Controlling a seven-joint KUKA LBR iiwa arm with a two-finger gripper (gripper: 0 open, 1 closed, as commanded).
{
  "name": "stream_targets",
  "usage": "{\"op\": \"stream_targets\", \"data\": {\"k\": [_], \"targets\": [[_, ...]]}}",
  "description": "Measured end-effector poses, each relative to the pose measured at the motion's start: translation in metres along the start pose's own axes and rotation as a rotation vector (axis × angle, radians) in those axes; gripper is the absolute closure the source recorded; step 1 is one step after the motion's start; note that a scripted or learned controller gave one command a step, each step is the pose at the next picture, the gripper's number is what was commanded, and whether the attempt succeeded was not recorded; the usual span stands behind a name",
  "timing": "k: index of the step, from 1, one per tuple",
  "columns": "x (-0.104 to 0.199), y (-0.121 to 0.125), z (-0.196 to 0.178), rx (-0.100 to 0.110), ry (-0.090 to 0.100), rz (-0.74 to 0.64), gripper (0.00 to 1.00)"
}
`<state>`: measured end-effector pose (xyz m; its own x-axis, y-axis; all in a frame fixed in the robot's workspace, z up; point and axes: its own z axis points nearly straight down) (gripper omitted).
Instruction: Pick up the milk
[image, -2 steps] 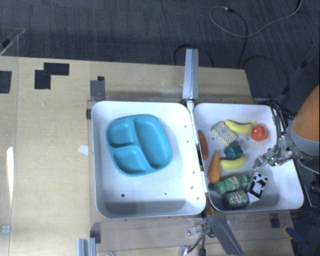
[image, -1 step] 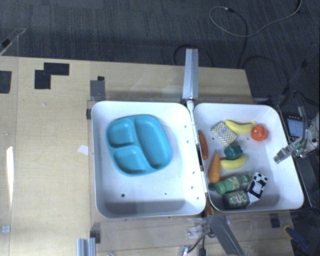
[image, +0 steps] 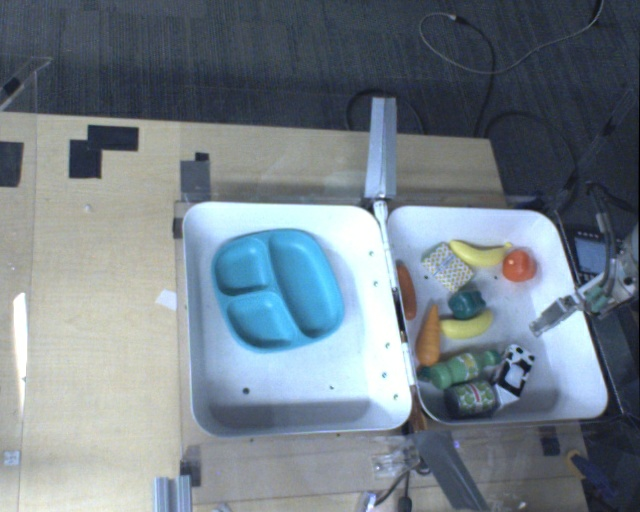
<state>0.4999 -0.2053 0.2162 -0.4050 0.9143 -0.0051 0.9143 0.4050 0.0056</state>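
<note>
Currently, you see the gripper (image: 556, 316) at the right edge of the right bin (image: 560, 235), above bare white floor; whether it is spread or pressed together cannot be told, and nothing shows between its tips. The milk (image: 515, 368), a black-and-white carton, lies near the bin's front wall, left of and below the gripper and apart from it. Just left of the milk lie a dark can (image: 470, 398) and a green bottle (image: 458, 366). The left bin (image: 200, 330) holds a blue divided plate (image: 279, 288).
</note>
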Motion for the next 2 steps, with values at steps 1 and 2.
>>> {"op": "stream_targets", "data": {"k": [1, 2], "targets": [[0.042, 0.009, 0.100, -0.008, -0.008, 0.010, 0.00], [0.070, 0.041, 0.084, 0.000, 0.002, -0.062, 0.00]]}}
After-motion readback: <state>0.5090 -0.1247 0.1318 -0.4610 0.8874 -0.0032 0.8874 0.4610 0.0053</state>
